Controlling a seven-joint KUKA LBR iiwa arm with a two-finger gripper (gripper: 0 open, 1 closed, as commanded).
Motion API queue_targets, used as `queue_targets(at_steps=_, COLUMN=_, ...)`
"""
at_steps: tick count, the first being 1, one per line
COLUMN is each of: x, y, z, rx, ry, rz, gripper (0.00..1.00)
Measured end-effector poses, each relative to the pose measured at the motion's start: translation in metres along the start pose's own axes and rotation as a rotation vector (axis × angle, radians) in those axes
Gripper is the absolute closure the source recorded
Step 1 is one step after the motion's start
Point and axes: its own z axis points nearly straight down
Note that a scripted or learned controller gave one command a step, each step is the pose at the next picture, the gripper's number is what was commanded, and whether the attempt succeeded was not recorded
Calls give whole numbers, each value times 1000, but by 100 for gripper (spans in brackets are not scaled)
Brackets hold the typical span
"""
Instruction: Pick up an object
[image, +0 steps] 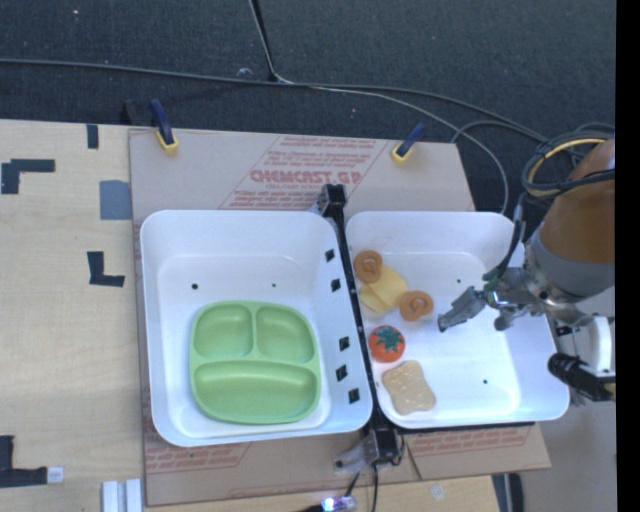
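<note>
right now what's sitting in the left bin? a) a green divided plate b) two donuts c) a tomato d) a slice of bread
a: the green divided plate lies in the left bin, while the tomato, the donuts and the bread are all in the right bin.

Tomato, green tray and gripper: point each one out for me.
tomato (387, 343), camera view, middle of its red top.
green tray (255, 361), camera view, ridge between its compartments.
gripper (449, 318), camera view, between its fingertips.
</note>
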Motion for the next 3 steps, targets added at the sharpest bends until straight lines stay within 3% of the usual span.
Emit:
queue_targets(at_steps=1, x=0, y=3, z=-6, rx=-12, ry=-2, rz=-4, gripper=0)
queue_targets(at_steps=3, x=-1, y=11, z=110, rx=-7, ry=-1, rz=-4, gripper=0)
